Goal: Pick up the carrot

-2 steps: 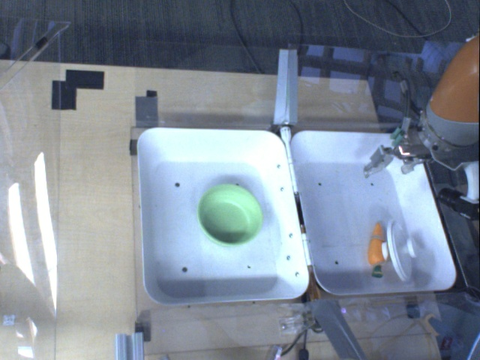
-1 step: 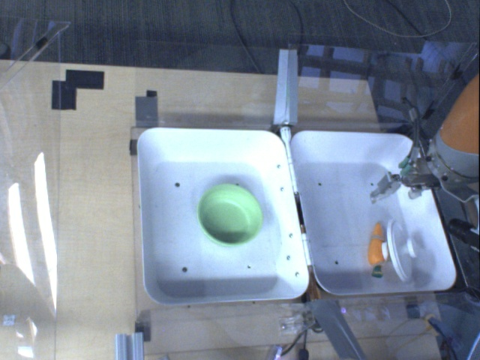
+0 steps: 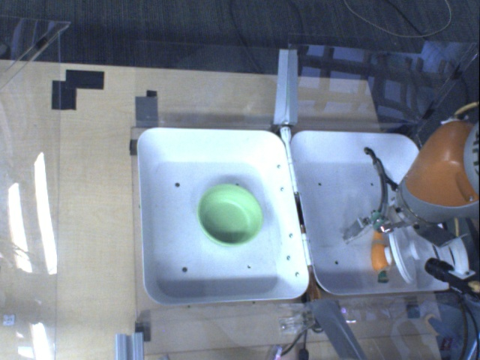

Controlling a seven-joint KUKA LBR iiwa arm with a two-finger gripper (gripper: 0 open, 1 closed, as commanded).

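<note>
The carrot is small and orange with a dark green tip pointing toward the front. It lies near the front right of the right bin. My gripper hangs over that bin, just above and slightly left of the carrot, close to its upper end. The grey arm with its orange band comes in from the right and covers the bin's right side. Whether the gripper touches the carrot is unclear from this angle.
A green bowl sits in the middle of the left bin. A white round object lies right of the carrot, partly under the arm. A metal divider post stands behind the two bins.
</note>
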